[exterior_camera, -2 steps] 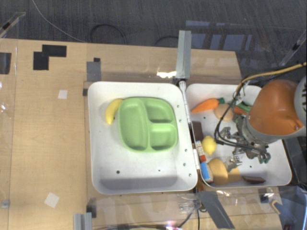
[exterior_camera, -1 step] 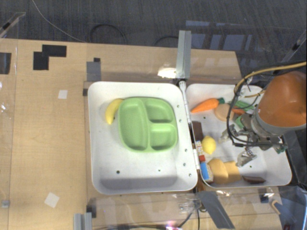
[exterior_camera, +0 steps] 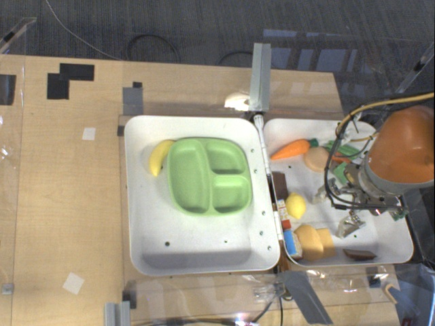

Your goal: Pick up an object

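Metal two-finger hand (exterior_camera: 351, 224) hung low in right shallow white bin (exterior_camera: 401, 250), just beside tan bread-like lump (exterior_camera: 315, 242); couldn't tell grip state, nothing visibly held

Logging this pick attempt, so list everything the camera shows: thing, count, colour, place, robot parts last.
bins: 2, white, side by side on the bench
divided tray: 1, green, middle of the left bin
banana: 1, yellow, left bin, against the tray's left edge
carrot: 1, orange with green top, upper part of the right bin
round bun-like item: 1, tan, right bin, just right of the carrot
lemon: 1, yellow, right bin, left of centre
bread-like lump: 1, yellow-tan, lower left of the right bin
dark flat piece: 1, brown, lower edge of the right bin
arm: 1, grey with orange band, over the right bin's right side
gripper: 1, metal, low in the right bin; jaws' state unclear
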Action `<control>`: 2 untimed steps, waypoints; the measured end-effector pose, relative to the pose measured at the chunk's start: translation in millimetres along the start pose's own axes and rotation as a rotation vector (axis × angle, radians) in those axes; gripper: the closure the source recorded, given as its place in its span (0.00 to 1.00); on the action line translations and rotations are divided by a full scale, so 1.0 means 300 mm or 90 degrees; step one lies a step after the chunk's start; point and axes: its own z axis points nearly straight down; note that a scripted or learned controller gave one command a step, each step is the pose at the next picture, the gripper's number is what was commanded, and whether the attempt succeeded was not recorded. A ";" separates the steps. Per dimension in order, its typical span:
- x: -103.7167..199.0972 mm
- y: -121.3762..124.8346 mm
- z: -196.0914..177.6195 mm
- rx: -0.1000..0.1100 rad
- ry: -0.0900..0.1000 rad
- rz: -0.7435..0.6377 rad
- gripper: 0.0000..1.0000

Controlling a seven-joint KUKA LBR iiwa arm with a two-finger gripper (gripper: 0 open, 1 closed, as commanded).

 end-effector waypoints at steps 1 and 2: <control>0.069 0.026 -0.003 0.004 -0.004 0.087 0.00; -0.270 -0.069 0.010 -0.002 0.001 0.155 0.00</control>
